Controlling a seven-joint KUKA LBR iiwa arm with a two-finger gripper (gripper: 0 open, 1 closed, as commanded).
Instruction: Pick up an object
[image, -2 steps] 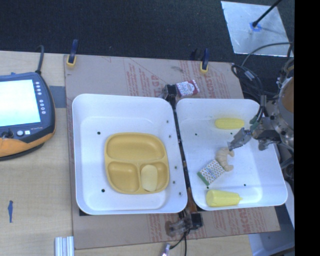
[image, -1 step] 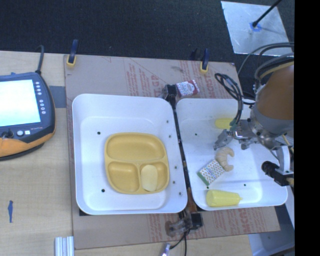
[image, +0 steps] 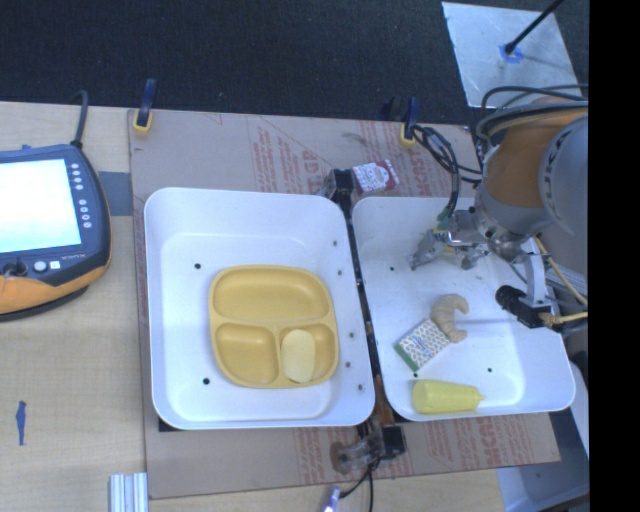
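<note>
In the right bin (image: 530, 385) lie three things. A tan croissant-shaped piece (image: 452, 312) sits mid-bin, with a green and white patterned packet (image: 423, 343) touching its lower left. A yellow oblong object (image: 445, 397) rests by the front wall. My gripper (image: 447, 255) hangs over the back half of this bin, behind the tan piece and apart from it. Its fingers are spread open with nothing between them. The left bin (image: 180, 225) holds a yellow divided plate (image: 270, 295) with a pale yellow oval piece (image: 298, 355) in its lower right compartment.
A small red and white packet (image: 372, 177) lies on the cardboard behind the bins' seam. A teach pendant (image: 45, 225) with a bright screen rests at the far left. Clamps (image: 145, 110) hold the cardboard's back edge. The arm's grey and orange body (image: 535, 170) fills the right.
</note>
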